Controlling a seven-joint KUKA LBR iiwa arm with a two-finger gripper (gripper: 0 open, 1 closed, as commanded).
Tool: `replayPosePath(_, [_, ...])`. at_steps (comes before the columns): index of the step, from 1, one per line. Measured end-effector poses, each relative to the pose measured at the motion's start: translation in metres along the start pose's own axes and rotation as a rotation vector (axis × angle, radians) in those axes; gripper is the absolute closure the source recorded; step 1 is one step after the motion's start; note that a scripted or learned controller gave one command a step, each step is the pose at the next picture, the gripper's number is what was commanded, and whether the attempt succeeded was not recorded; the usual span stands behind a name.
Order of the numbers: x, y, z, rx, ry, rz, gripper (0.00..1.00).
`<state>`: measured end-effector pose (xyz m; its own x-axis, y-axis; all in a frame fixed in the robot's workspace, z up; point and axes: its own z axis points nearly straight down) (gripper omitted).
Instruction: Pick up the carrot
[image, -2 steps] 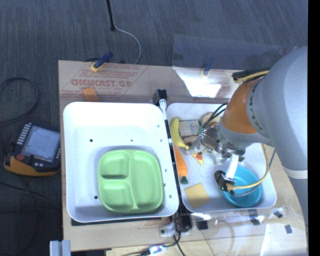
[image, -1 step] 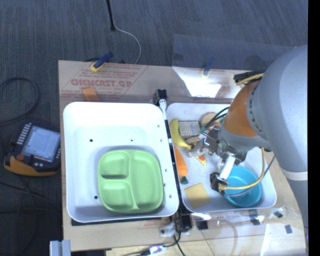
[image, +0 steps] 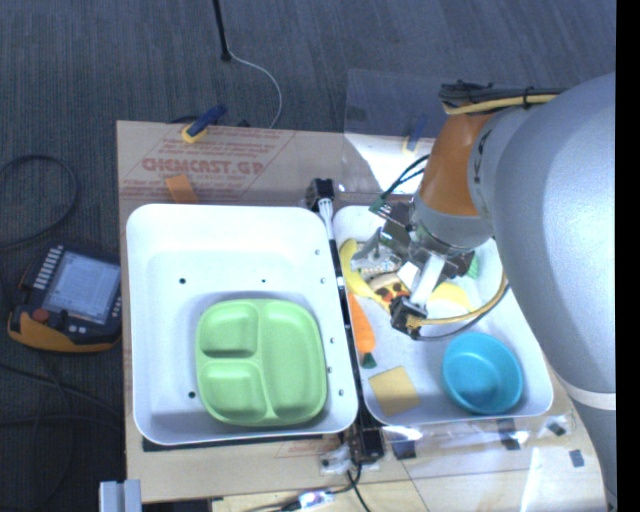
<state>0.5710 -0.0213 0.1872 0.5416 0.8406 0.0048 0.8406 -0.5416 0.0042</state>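
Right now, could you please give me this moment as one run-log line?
gripper: over right bin | carrot: lying by bin's left wall, apart from gripper, not held | status: not yet picked

Both white bins (image: 150, 300) on the desk (image: 150, 160) are viewed from one fixed camera overhead, angled downward, at moderate range.

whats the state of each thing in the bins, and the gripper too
carrot: lying along the left wall of the right bin, not gripped
green plate: flat, right side up, in the left bin
blue bowl: upright
tan block: lying flat
gripper: low over the right bin, above the carrot's far end
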Motion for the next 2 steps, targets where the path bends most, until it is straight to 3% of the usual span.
replayPosePath(1, [-0.024, -0.033, 0.004, 0.009, -0.007, -0.396, 0.0])
replayPosePath(2, [-0.047, 0.042, 0.004, 0.006, -0.009, -0.507, 0.0])
